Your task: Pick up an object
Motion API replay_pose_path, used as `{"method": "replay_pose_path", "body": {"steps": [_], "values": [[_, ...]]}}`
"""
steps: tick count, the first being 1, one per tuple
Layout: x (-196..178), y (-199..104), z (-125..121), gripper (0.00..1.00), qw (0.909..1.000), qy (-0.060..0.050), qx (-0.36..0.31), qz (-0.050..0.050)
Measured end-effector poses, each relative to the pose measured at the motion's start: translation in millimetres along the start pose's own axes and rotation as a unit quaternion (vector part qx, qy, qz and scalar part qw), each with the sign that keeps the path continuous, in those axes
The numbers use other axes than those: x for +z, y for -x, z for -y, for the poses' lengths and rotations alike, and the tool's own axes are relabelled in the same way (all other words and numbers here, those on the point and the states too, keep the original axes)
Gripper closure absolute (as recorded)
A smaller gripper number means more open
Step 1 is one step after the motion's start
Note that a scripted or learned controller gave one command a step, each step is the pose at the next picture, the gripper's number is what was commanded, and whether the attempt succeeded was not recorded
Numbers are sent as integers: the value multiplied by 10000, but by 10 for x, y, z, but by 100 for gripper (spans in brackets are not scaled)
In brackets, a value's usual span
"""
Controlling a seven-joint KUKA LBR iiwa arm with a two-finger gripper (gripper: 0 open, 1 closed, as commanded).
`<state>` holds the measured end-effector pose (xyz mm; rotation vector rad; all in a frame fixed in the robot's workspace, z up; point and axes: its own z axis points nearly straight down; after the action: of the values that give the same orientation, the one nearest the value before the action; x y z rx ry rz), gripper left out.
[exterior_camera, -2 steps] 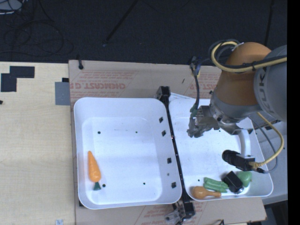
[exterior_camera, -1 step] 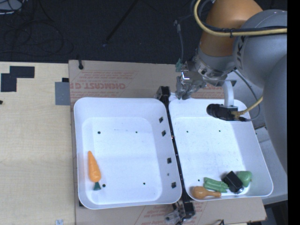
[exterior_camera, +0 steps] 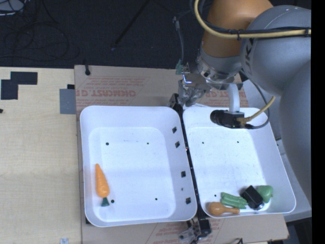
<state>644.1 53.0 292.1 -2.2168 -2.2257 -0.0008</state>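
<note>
Two shallow white bins sit side by side on the counter (exterior_camera: 35, 151). The left bin (exterior_camera: 89, 131) holds one orange carrot (exterior_camera: 101, 181) near its lower left corner. The right bin (exterior_camera: 277, 154) holds a cluster at its lower edge — a green bean pod (exterior_camera: 233, 200), a black block (exterior_camera: 252, 197), a green piece (exterior_camera: 264, 191) and an orange pear-shaped piece (exterior_camera: 221, 209), all close together. The gripper (exterior_camera: 189, 96) hangs at upper centre of the frame, over the bins' far edge near the divider, well apart from every object; nothing is seen in it, and whether it is spread or pressed together cannot be told.
</note>
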Motion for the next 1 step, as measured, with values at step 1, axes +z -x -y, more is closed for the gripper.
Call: {"method": "replay_pose_path", "body": {"steps": [1], "values": [[-393,-868,-3,100,10000,11,-16,-3]]}}
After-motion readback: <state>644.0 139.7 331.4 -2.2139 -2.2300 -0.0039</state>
